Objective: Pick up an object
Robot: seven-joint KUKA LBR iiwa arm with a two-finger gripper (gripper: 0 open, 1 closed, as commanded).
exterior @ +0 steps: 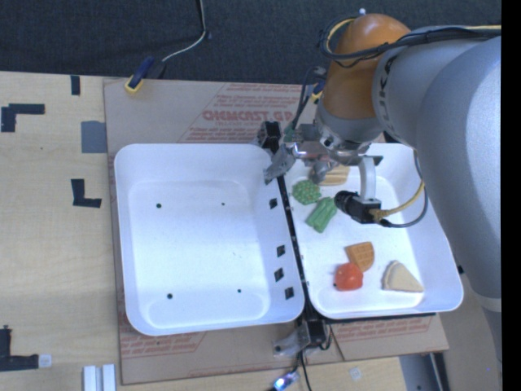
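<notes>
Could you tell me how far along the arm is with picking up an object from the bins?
Done: the arm has reached over the right bin, with the gripper low at its far end. In hand: it sits by the green pieces and a tan piece, but I see nothing lifted. Left: the grasp and lift. The red piece, orange piece and tan wedge lie untouched.

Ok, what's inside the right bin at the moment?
The right bin holds a green piece, a green round piece, an orange wedge, a red ball and a tan wedge. A tan piece is partly covered by the arm.
</notes>
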